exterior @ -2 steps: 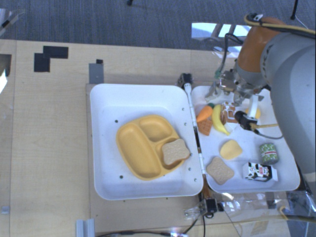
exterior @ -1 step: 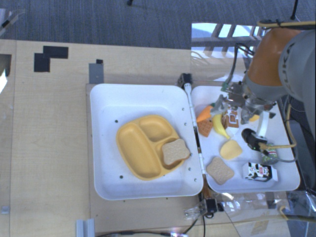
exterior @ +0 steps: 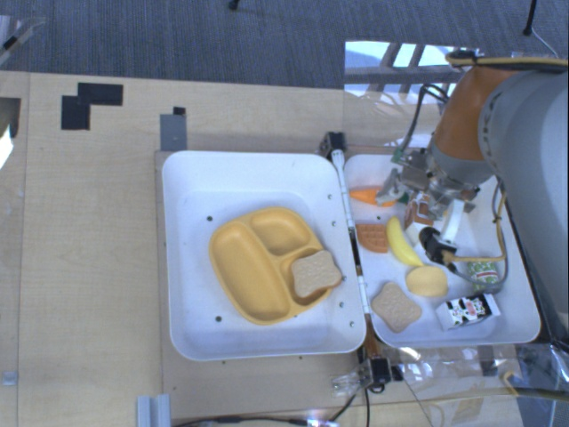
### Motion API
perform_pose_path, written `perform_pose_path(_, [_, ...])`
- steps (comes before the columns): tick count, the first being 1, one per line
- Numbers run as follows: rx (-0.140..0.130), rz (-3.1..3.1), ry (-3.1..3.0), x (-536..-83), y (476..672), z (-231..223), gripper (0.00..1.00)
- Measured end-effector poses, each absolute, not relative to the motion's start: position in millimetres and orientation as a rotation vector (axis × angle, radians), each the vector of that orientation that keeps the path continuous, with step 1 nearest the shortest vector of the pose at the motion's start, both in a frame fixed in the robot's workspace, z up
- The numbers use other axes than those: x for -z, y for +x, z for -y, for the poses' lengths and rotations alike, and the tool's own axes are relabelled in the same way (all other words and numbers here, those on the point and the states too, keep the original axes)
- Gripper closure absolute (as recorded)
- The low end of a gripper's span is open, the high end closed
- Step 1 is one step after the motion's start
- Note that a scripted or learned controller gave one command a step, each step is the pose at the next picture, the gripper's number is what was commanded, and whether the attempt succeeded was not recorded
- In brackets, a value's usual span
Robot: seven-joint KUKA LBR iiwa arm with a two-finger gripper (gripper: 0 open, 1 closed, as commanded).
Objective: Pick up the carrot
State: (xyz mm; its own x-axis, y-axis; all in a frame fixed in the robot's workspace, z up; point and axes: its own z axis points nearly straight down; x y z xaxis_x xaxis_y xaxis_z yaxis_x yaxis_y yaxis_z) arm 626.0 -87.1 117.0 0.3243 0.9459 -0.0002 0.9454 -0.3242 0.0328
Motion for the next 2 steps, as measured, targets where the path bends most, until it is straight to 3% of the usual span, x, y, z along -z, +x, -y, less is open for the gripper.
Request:
perform_pose_path(1, [-0.004,-1.263,2.872,-107,639.0,95,0.0])
perform_pose_path(2, [-0.004,-0.564,3.083,-106,669.2,91,0.0])
